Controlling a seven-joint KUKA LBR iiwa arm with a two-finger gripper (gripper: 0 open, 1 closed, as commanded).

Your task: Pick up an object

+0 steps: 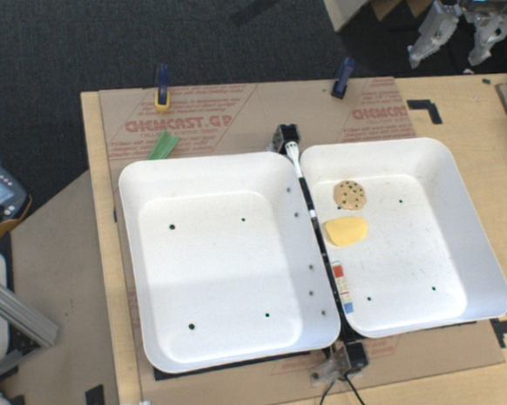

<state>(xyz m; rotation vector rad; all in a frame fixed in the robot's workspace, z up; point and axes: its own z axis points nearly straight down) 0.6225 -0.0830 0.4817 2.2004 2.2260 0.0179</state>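
Right bin [465, 224], near its left wall: chocolate-chip cookie [350, 195], yellow piece [347, 231] just below; gripper [454, 33] beyond bench's far right corner, grasp unstarted; you needed a descent

Two shallow white plastic bins, left [148, 197] and right [443, 173], look smooth and faintly glossy; the brown cardboard sheet [255, 110] beneath is matt.

claw [461, 36] raised top right, fingers seemingly spread
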